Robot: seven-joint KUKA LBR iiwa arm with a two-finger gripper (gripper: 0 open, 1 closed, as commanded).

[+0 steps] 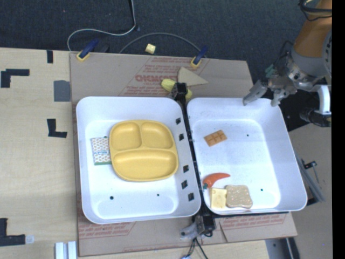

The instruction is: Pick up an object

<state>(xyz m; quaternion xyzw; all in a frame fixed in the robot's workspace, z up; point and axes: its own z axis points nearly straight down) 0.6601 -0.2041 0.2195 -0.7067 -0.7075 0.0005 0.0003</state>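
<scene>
Two shallow white bins sit on the counter (32, 144). The left bin (86, 117), far from the tool (262, 97), holds one smooth yellow three-compartment tray (144, 150) and one small patterned card (100, 150). The right bin (285, 144), just below the released, empty tool, holds one brown waffle piece (215, 138), one red pepper (216, 178), one bread slice (238, 197) and one pale cheese square (218, 199)
</scene>
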